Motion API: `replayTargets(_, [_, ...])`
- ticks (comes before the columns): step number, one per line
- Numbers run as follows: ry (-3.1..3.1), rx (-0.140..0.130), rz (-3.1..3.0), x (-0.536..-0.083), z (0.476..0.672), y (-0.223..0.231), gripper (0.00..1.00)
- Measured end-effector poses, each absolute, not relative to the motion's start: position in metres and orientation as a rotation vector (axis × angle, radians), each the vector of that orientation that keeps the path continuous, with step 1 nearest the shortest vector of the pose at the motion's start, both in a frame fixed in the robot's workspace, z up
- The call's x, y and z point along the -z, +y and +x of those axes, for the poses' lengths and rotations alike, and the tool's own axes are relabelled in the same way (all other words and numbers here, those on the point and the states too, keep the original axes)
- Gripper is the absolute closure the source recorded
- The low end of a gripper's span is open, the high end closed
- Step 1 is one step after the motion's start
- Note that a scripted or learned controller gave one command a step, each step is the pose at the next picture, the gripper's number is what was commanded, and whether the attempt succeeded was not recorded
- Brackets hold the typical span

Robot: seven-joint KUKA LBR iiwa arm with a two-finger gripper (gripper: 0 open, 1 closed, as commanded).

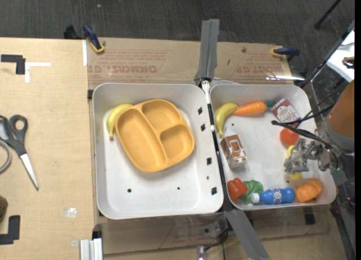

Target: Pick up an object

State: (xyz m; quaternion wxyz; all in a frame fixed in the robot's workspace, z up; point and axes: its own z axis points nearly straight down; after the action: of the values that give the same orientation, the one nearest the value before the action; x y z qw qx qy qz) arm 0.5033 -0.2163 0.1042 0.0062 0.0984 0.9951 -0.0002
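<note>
Along the near wall of the right bin (265, 87), a blue-and-white bottle (273, 196) lies on its side, long axis running left to right, its white cap toward a green toy (252, 188) and a red pepper (236, 188). An orange toy fruit (308, 190) sits just right of the bottle. The gripper (297, 160) hangs just above and to the right of the bottle, apart from it; whether it is spread or closed cannot be told. A red round piece (288, 136) lies just behind the gripper. Mid-bin, a small brown carton (233, 150) rests near the left wall. Farther back lie a banana (223, 115), a carrot (251, 108) pointing left, and a red-and-white packet (285, 110). In the left bin (152, 197), a yellow divided plate (154, 134) covers part of a second banana (114, 118).
</note>
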Motion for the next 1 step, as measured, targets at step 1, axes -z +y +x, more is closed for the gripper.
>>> replayTargets(1, [3.122,-0.001,0.331,-0.2063,0.4899,-0.1458,1.0])
